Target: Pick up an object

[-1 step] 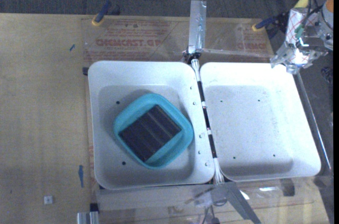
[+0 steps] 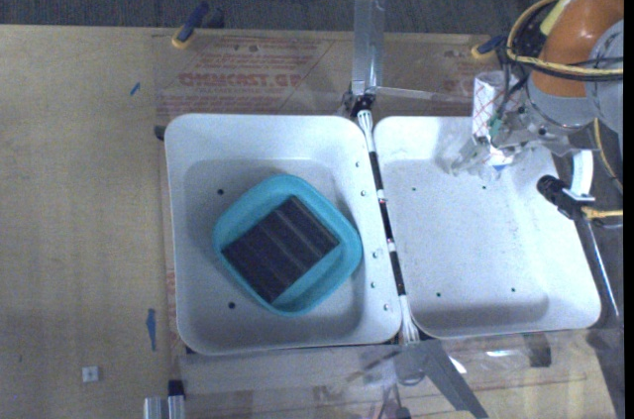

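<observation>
A teal, rounded-square dish (image 2: 287,244) with a dark ridged insert lies in the left bin (image 2: 188,150), turned at an angle near the bin's middle. My gripper (image 2: 474,153) hangs over the far right part of the right bin (image 2: 495,298), below the grey wrist and its orange band (image 2: 584,21). It is well to the right of the dish, across the divider between the bins. Nothing shows in its grasp.
A metal post (image 2: 368,51) stands behind the seam between the bins. A blue and yellow clamp (image 2: 191,24) sits on the bench's far edge. Cables loop around the wrist at the upper right. A black fitting (image 2: 557,192) juts over the right bin's right side.
</observation>
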`<state>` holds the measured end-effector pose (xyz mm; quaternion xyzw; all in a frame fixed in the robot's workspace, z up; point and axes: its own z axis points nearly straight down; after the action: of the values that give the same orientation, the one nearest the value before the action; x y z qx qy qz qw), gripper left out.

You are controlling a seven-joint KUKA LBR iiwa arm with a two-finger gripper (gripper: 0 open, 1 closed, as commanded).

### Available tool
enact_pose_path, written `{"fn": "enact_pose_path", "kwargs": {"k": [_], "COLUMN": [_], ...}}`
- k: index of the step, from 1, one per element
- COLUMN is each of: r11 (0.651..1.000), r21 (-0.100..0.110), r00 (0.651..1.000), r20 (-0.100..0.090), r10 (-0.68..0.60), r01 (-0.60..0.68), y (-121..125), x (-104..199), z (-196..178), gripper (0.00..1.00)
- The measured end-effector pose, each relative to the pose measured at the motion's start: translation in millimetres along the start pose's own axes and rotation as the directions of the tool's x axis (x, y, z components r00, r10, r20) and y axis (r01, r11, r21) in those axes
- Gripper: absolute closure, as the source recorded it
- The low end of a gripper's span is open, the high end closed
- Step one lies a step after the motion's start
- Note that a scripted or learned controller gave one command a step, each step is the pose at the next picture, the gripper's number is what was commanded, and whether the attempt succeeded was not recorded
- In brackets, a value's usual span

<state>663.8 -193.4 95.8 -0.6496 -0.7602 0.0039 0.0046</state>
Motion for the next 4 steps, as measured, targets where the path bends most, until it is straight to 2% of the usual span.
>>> {"fn": "enact_pose_path", "kwargs": {"k": [1, 2, 3, 4], "r11": [1.000, 0.994, 0.982, 0.982], "r21": [0.002, 0.004, 0.003, 0.006], "r00": [0.999, 0.994, 0.982, 0.982], "r20": [-0.004, 0.002, -0.002, -0.002], "r10": [-0.031, -0.112, -0.187, -0.186], "r01": [0.031, 0.112, 0.187, 0.186], "y": [1, 7, 7, 6], "x": [-4, 50, 42, 41], "z": [4, 8, 9, -1], "gripper": [0.00, 0.00, 0.00, 1.00]}}
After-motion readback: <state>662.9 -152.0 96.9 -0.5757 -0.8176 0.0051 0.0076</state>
